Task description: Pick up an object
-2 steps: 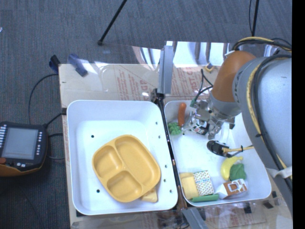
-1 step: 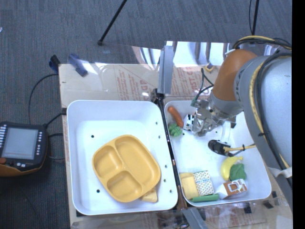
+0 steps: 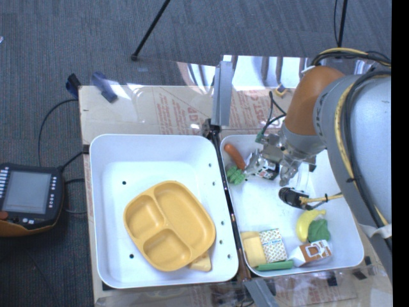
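Beside the carrot (image 3: 234, 155), toward the right bin's (image 3: 350, 232) far end, hangs the end effector (image 3: 268, 169); its opening cannot be told.

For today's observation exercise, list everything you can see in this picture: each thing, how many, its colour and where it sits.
bins: 2, white, side by side on bench
divided plate: 1, yellow, left bin
carrot: 1, orange with green top, right bin, far left corner
banana: 1, yellow, right bin, right side
small cartons: 2, white with print, right bin, near edge
green stick: 1, right bin, near edge
handheld screen: 1, black and orange, left of bench
arm: 1, grey with orange band, from right
claw: 1, low over right bin
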`<state>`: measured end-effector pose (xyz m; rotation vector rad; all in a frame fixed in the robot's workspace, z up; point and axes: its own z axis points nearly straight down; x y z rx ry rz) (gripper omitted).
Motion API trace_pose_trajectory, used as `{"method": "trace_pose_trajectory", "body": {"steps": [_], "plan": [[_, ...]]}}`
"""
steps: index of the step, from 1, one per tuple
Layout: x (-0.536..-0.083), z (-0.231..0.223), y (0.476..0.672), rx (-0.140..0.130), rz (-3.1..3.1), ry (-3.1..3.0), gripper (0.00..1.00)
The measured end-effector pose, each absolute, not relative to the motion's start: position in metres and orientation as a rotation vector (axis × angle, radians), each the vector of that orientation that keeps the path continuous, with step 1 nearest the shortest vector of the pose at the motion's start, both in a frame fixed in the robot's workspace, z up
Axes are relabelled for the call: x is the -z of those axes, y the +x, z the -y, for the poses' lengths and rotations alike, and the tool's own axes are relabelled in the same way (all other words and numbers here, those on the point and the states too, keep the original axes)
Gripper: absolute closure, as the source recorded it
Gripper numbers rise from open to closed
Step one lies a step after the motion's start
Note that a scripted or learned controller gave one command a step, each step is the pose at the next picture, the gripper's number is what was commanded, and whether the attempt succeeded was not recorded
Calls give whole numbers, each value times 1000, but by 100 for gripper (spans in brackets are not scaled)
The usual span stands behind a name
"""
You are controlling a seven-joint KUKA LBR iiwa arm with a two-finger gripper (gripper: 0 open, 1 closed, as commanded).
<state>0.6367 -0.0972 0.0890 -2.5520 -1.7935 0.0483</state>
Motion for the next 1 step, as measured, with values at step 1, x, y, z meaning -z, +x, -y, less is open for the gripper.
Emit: {"method": "trace_pose_trajectory", "body": {"steps": [1], "plan": [[-96, 97, 636, -57, 1800, -2544, 100]]}}
